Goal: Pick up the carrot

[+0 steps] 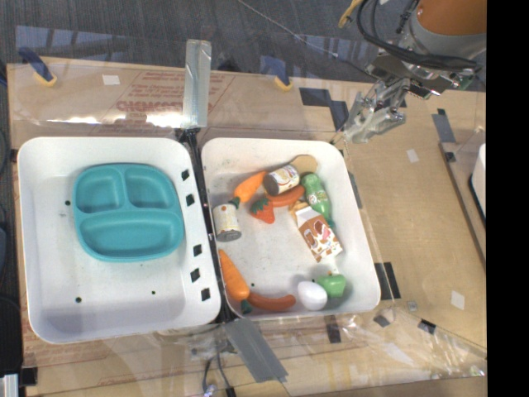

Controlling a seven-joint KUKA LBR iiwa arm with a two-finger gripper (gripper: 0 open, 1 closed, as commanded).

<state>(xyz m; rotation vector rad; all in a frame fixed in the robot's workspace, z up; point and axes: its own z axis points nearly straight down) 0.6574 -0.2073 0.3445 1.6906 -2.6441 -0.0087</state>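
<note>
I have the jaws [364,126] hanging over the tabletop [413,222] just outside the far right corner of the right bin [355,246]. Nothing sits between them, but from this angle I cannot tell whether they are spread or closed.

There are two carrots in that bin. One carrot [247,187] lies near the middle of the far half, tilted, its tip pointing toward a small can with a brown label [283,178] and a red sausage [285,197] just beside it; a strawberry [264,211] sits right below it. The second carrot [232,276] lies along the left wall in the near corner, touching or nearly touching another red sausage [271,302]. A white tin [226,222] stands between the two carrots by the left wall. The left bin [41,288] carries a teal divided plate [126,211].

My read is that the reach has not begun; this is the approach step. The upper carrot is the closer target, so I would swing the jaws left and toward the camera over the bin rim, line them across the carrot's width, and come down. The risk I see is crowding: the can and strawberry press in close, so a sloppy descent could nudge them or catch the wrong thing.
</note>
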